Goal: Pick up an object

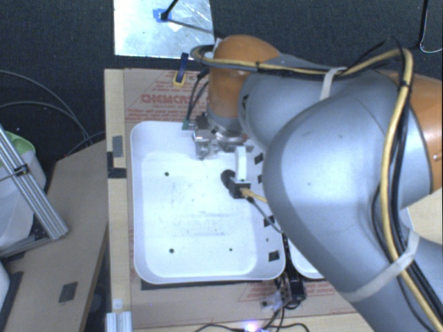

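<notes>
My gripper (220, 152) hangs low over the far right part of the left white bin (149, 206), under the orange band (232, 61) of the wrist. A small dark piece (228, 179) sits just below the gripper near the bin's right wall; I cannot tell whether it is a loose object or part of the tool. The bin's floor carries faint scuffs and a few small dark dots. The big grey arm (346, 178) hides nearly all of the right bin (304, 268).
A cardboard sheet (149, 95) lies under the bins. A shiny foil sheet (163, 16) lies behind the bench. Aluminium rails (31, 192) and a tan board (69, 247) are on the left. Cables (284, 299) trail at the front edge.
</notes>
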You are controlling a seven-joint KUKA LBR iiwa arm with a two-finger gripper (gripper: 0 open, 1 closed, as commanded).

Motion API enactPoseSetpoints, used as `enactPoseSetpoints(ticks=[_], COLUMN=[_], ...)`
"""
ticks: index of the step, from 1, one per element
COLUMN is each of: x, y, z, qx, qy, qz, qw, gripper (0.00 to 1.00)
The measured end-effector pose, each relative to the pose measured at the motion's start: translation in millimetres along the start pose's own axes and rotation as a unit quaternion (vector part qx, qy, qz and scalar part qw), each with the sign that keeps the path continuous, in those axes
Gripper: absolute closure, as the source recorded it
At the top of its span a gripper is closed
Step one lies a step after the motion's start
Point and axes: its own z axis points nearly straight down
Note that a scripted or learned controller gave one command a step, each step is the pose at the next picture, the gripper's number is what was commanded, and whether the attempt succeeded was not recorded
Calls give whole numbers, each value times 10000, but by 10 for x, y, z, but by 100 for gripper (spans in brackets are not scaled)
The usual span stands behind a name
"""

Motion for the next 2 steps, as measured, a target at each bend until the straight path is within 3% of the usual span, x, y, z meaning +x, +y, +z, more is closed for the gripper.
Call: enactPoseSetpoints(ticks=[1,2], x=[-690,-217], y=[-2,-632], z=[-1079,-1401], qx=[-17,32], qy=[-4,14], qz=[6,-50], qw=[10000,10000], gripper=[100,100])
